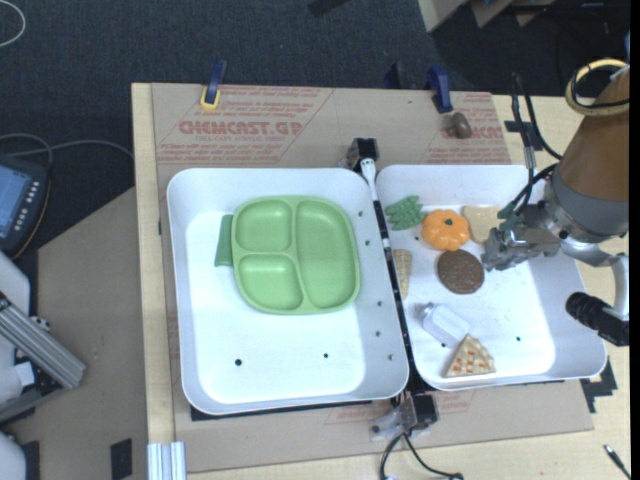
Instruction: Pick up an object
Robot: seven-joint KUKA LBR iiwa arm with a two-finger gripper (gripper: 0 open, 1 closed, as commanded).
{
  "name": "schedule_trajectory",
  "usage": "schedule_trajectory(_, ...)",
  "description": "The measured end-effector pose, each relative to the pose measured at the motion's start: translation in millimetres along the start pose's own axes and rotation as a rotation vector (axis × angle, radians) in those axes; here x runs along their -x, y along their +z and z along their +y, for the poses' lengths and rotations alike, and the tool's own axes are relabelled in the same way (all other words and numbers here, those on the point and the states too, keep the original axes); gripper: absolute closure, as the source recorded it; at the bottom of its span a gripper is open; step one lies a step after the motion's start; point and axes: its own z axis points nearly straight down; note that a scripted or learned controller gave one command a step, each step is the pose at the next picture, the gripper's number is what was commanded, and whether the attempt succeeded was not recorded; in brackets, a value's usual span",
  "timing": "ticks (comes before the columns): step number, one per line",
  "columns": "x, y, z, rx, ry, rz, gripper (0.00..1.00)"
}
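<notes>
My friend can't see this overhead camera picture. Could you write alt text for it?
A grey robot arm's gripper hovers in the right white bin beside a brown disc and toy pumpkin. The left bin holds a green divided plate.

Left bin [200, 358]: held divided plate [296, 254], toward rear. Right bin [540, 363]: leafy toy [405, 212] at rear left; toy pumpkin [445, 229] just right of it; round cookie [461, 272] before pumpkin; cracker-like piece [402, 271] along left wall; small bottle-like item [443, 322] near middle front; pizza slice [469, 358] before it, at front. Gripper [500, 250] stood just right of cookie, over right bin.
</notes>
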Motion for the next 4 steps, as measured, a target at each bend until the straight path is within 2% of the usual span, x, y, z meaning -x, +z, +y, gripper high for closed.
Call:
schedule_trajectory(2,-97,-16,-13,0.0,0.001,-0.001,1.0)
schedule_trajectory(3,-129,1,-25,-0.002,0.004,-0.002,1.0)
schedule_trajectory(4,-141,-14,-18,0.005,0.004,-0.003,1.0)
